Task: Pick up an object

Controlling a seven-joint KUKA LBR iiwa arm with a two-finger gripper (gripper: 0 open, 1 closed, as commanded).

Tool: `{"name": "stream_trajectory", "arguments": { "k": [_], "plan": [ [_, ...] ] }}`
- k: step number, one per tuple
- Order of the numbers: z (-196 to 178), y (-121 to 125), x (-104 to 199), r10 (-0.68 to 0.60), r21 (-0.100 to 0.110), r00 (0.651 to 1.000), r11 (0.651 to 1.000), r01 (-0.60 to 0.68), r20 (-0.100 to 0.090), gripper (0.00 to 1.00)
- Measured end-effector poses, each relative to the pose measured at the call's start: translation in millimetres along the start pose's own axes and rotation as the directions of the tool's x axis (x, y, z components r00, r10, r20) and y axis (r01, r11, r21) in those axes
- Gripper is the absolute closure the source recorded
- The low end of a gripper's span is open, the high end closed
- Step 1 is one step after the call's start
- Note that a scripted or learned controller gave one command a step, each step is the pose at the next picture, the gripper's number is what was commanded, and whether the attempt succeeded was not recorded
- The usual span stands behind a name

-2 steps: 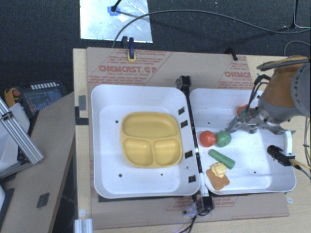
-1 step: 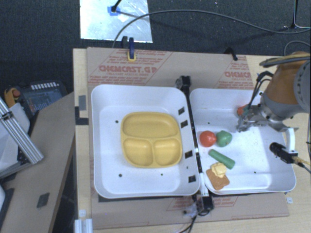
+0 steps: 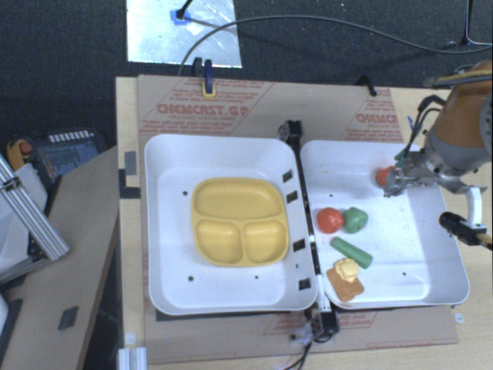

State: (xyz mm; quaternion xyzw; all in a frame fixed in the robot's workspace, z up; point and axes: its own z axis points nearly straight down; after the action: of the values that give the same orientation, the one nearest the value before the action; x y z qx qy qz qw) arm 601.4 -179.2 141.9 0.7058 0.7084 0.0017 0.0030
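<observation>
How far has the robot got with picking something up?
Done: the gripper has reached into the right bin, beside a small orange-red object. In hand: I can't tell whether it grips that object. Left: lifting something clear. The red ball, green pieces and yellow tray lie untouched.

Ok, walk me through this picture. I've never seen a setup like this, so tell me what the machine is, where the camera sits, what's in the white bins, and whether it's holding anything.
One camera, fixed above the bench, looks down at a slant. The machine is a robot arm, grey with an orange band, reaching in from the right. Its gripper is low over the right bin, beside a small orange-red object; I cannot tell whether it holds that. The left bin holds a yellow divided tray. Elsewhere in the right bin lie toy foods: a red tomato touching a round green piece, a long green piece, and a yellow-and-orange piece.
</observation>
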Motion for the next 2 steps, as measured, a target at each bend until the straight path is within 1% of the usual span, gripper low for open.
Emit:
{"name": "stream_trajectory", "arguments": {
  "k": [1, 2],
  "plan": [
    [-48, -4, 6, -0.001, 0.001, 1.000, 1.000, 0.001, 0.000, 1.00],
    [-88, -3, 5, -0.001, 0.001, 1.000, 1.000, 0.001, 0.000, 1.00]
  ]
}}
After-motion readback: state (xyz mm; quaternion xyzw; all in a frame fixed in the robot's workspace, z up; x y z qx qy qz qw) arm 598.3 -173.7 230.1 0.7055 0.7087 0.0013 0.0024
